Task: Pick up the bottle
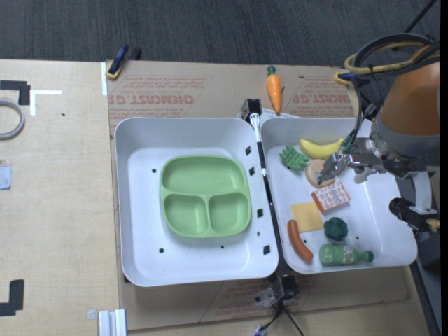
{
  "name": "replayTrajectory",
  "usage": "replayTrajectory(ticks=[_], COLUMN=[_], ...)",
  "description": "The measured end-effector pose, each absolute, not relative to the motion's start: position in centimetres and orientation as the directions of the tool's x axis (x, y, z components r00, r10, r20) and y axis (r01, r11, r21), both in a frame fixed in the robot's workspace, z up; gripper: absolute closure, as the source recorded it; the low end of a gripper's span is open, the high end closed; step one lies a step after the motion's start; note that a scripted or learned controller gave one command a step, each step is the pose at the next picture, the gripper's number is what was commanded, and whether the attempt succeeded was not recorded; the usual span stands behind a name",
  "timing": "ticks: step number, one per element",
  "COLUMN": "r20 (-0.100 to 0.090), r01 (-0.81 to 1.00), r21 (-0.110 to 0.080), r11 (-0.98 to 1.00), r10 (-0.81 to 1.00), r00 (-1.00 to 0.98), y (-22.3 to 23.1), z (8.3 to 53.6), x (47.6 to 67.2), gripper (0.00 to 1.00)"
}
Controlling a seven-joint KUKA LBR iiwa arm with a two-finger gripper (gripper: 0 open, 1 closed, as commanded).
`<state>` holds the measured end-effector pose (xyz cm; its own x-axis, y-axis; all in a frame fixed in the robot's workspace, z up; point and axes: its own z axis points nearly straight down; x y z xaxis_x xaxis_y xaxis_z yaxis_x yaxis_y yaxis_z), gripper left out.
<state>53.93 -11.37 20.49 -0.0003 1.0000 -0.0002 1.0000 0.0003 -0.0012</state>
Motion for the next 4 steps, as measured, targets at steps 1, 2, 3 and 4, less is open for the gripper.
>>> replayTrajectory(ticks=[1, 2, 3, 4], r20=[-0.001, -0.001, -0.001, -0.003], r01=[1.000, 0.982, 0.916, 0.897], r21=[-0.001, -0.003, -0.004, -0.002], r11=[-0.001, -0.190, -0.401, -0.442], r10=[1.000, 0.982, 0.916, 0.897], r00=[0.001, 0.190, 0.401, 0.442], y=[-11.4, -4.5, 0.6, 17.8], z=[21.4, 19.2, 19.2, 24.3], x=[54.0, 49.5, 47.7, 47.7], gripper=[1.00, 1.00, 1.00, 1.00])
